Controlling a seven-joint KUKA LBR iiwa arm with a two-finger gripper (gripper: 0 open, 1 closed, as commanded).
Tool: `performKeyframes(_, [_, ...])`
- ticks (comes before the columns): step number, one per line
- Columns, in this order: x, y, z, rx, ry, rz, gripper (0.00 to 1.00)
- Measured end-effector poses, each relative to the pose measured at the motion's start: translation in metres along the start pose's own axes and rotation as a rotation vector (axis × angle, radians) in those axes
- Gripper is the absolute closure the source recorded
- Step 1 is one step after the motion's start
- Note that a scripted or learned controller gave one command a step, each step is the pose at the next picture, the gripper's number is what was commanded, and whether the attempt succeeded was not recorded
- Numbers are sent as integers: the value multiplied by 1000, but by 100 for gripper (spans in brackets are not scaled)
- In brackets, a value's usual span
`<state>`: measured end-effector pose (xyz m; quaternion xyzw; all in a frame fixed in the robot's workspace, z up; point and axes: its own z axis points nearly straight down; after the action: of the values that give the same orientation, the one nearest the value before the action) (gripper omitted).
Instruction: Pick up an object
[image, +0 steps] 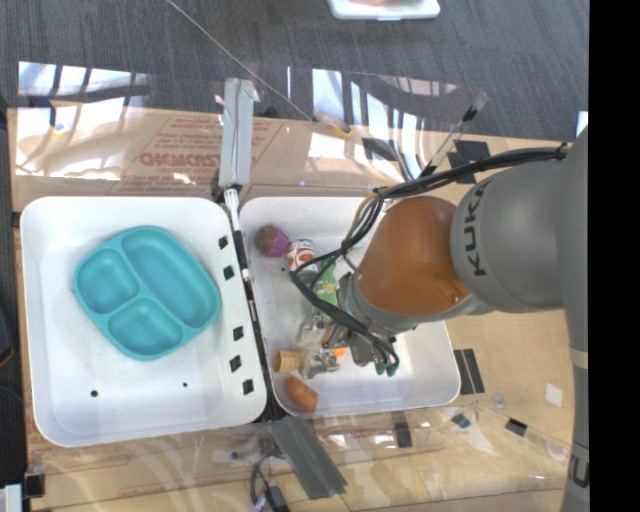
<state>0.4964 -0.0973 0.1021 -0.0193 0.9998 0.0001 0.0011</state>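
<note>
Hand (330, 352) low in the right bin (440, 372), reaching down from the orange-banded wrist (410, 265) into a cluster of small objects near the bin's front left. Cannot tell how wide open, nor whether anything is caught; cluttered there with cables and small pieces. Tan block (288, 360) just left of the hand, brownish-orange rounded object (301, 396) just beside it toward the front corner, near but apart from the hand. Purple ball (271, 240) farther back against the bin's left wall, red-and-white item (300, 254) just beside it, green piece (328, 290) between those and the hand. Teal divided plate (147, 291) lying flat in the left bin (50, 400), well apart from the hand.
</note>
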Motion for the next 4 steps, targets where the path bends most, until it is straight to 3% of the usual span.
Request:
performKeyframes(1, [-25, 3, 10, 3, 0, -181, 100])
performKeyframes(2, [-127, 12, -95, 3, -9, -197, 100])
performKeyframes(3, [-162, -9, -186, 3, -7, -47, 100])
performKeyframes(4, [-141, 23, -110, -1, 4, -295, 100])
